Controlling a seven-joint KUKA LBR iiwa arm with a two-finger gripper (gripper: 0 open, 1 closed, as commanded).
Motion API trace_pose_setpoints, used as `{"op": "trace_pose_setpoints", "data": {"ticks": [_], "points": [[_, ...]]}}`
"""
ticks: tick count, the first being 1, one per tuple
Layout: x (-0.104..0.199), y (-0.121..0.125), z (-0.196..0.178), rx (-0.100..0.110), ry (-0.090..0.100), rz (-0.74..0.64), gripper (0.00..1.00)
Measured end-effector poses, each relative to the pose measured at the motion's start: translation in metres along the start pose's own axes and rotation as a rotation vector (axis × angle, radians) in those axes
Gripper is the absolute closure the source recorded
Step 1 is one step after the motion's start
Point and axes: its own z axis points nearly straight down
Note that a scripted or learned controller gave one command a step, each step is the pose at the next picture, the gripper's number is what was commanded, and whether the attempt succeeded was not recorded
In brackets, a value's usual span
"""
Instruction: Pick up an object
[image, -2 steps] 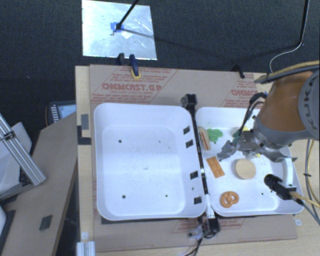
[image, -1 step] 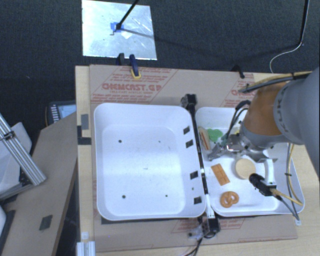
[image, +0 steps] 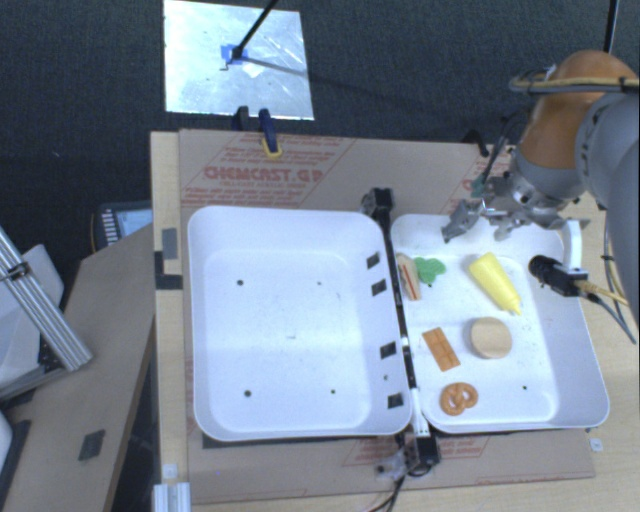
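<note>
my gripper (image: 482, 222) hangs over the far edge of the right bin (image: 575, 395), its two fingers spread apart with nothing between them. in that bin, nearest my gripper, lie a yellow banana (image: 497, 281) and a green piece (image: 430, 269) beside a hot dog (image: 407, 277); toward the bin's near side sit a round bun (image: 490, 338), an orange block (image: 440, 348) and a pretzel (image: 458, 399). the left bin (image: 285, 320) lies just beside the right bin.

Arm (image: 585, 120) cut off at right edge; hand (image: 480, 220) blurred, finger state unclear.
</note>
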Motion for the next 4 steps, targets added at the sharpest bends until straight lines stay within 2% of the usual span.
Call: {"op": "trace_pose_setpoints", "data": {"ticks": [1,2,3,4], "points": [[0.074,-0.110,-0.013,0.022,0.009,-0.003,0.00],[0.070,-0.157,-0.021,0.019,0.005,0.006,0.00],[0.175,-0.122,-0.012,0.014,0.008,-0.009,0.00],[0.168,-0.122,-0.023,0.014,0.006,0.001,1.00]]}}
